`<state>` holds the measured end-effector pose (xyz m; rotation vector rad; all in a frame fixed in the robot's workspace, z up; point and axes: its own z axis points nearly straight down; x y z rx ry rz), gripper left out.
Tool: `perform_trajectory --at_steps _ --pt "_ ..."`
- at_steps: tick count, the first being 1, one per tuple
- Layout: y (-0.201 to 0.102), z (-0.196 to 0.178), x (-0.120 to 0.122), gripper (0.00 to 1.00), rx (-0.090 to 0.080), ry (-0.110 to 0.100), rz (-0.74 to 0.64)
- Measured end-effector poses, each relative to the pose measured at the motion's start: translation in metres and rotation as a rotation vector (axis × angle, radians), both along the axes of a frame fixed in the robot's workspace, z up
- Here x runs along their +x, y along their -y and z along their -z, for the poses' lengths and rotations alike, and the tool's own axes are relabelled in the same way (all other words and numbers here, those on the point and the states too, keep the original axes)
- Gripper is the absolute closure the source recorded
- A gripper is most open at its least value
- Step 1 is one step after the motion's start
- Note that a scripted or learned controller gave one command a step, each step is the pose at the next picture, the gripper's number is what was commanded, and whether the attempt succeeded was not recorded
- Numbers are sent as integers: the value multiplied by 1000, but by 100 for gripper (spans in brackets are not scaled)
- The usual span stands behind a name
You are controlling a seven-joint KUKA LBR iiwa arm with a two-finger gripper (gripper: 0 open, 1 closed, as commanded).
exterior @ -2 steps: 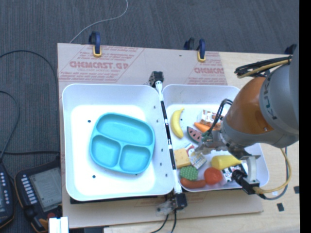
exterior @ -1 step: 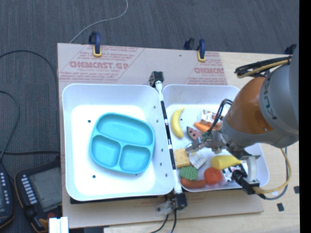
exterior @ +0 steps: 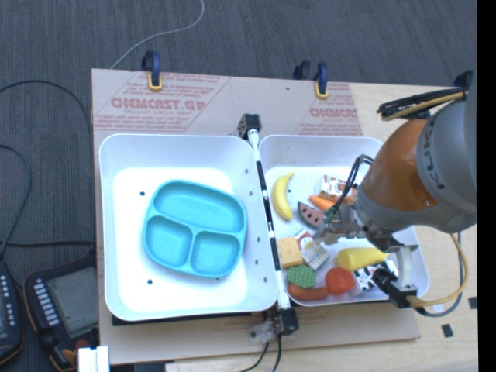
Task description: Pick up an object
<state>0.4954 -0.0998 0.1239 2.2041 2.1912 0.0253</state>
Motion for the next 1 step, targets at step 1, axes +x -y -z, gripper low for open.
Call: perform_trajectory --at_steps 1 --pt "0 0 0 0 0 0 0"
